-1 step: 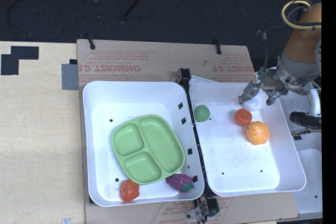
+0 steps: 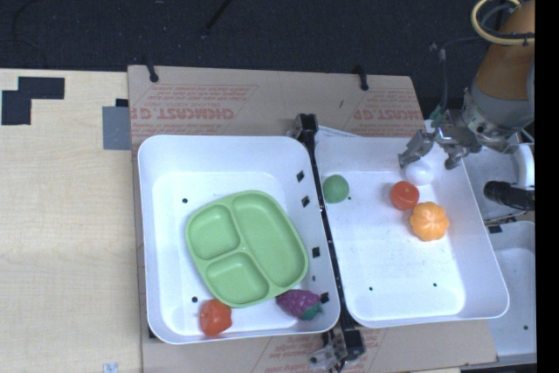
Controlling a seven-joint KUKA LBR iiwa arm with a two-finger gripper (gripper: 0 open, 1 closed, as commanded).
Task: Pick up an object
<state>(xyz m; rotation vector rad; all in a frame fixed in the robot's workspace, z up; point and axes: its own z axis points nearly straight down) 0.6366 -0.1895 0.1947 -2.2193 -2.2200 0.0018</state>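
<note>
Small round red ball, perhaps tomato.

my rig's arm, as i see it from the overhead camera: a rounded orange band above a grey wrist section, a pale yellowish cable looped beside the band, and a small metallic two-finger gripper in dull silver with dark joints at the tip.
</note>
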